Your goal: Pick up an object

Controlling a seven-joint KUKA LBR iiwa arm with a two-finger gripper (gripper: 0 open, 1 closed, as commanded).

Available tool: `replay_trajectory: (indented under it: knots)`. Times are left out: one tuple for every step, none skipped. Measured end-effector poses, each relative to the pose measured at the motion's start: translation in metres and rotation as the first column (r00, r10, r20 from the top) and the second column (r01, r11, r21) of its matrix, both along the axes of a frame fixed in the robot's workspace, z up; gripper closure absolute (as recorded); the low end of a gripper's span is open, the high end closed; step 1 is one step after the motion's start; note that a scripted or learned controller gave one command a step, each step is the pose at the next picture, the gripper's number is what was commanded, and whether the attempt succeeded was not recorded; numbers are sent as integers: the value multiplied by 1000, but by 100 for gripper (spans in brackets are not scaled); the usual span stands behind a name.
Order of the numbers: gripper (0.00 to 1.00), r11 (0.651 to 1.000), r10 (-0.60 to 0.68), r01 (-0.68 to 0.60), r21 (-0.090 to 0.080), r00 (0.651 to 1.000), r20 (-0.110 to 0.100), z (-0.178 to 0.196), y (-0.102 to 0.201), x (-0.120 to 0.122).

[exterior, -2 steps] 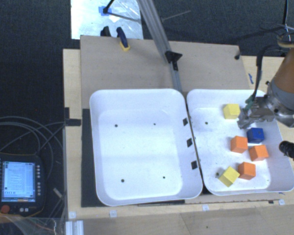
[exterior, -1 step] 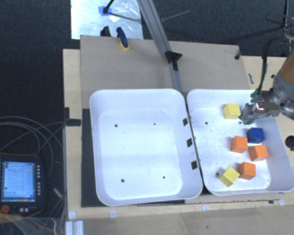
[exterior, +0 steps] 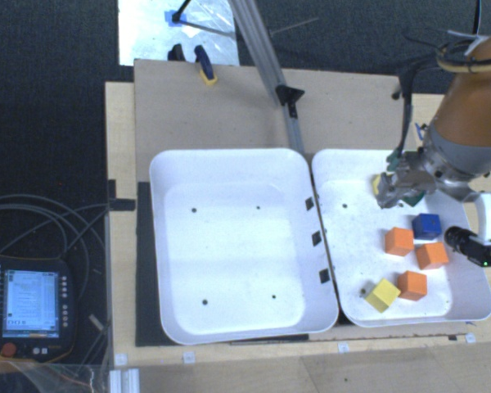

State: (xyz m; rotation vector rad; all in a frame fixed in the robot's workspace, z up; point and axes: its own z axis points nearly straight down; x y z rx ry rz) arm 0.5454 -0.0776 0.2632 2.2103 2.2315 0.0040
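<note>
Closest to us, a yellow cube [exterior: 383, 294] lies tilted near the front edge of the right bin [exterior: 352, 228]. An orange cube [exterior: 412, 285] sits just beside it. Two more orange cubes [exterior: 431, 255] [exterior: 398, 241] and a blue cube [exterior: 426, 225] lie further back, towards the right edge. The gripper [exterior: 395, 188] hangs over the bin's back half, near the blue cube but apart from it. We see a blurred yellowish patch [exterior: 377, 185] at its left side. We cannot tell whether the gripper is clenched or released. The left bin [exterior: 229, 244] lies alongside.
</note>
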Motion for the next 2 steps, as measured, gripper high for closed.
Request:
replay_trajectory:
  knots:
    - [100,1000,1,-1,0,1000,0,3,45,7]
    - [100,1000,1,-1,1,1000,1,6,93,13]
